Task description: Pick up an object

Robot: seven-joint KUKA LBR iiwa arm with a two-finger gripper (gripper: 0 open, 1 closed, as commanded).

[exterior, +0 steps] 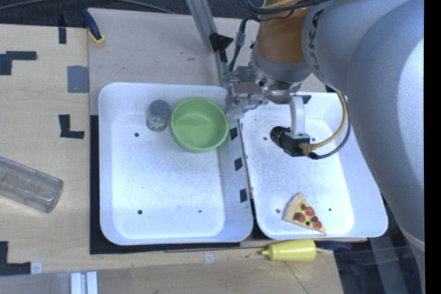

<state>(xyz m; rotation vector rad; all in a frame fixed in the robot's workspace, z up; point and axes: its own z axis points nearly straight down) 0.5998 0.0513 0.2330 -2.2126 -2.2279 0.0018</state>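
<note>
Nearby, green bowl [199,124] touches small jar [158,115]; pizza slice [304,213] apart.

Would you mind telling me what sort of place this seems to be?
Probably a robotics lab test bench: a grey arm reaches over two white bins holding toy items, like a pizza slice and a green bowl.

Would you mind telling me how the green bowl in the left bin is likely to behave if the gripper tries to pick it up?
The round green plastic-looking bowl is probably light and stiff. Its smooth curved wall may slip between fingers, so a rim grip seems safer. Pushed, it would likely slide and nudge the small grey-lidded jar beside it.
</note>
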